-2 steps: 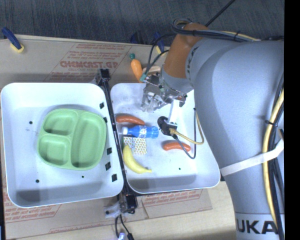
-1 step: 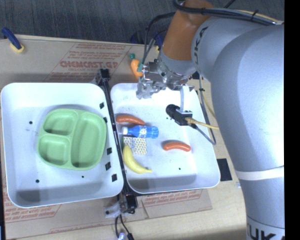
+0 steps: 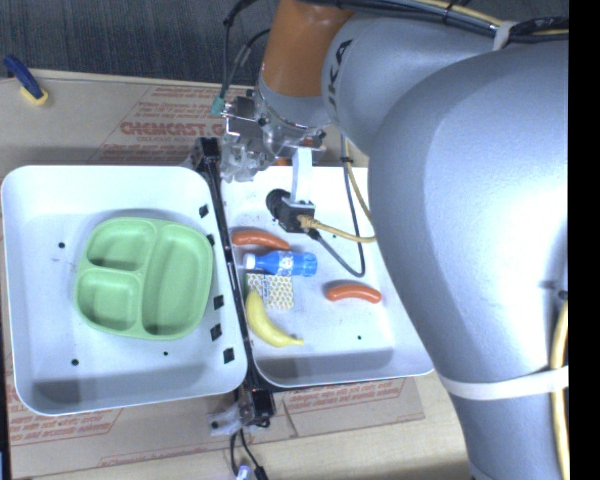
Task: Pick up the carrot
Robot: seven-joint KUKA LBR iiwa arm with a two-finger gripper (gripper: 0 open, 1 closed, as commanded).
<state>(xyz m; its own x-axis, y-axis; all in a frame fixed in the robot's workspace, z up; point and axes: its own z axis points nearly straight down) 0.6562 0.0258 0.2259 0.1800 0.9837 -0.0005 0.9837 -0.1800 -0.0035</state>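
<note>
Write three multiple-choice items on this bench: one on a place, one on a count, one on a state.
1. Where does the green plate lie?
A. left bin
B. right bin
C. on the cardboard

2. How many orange, carrot-like pieces lie in the right bin?
A. one
B. two
C. four

3. How does the blue bottle rest?
A. upright
B. on its side
C. held by the end effector

Answers:
1 A, it sits inside the left bin.
2 B, one piece above the bottle, another to its right.
3 B, it lies flat on the bin floor, between the upper piece and the banana.
</note>
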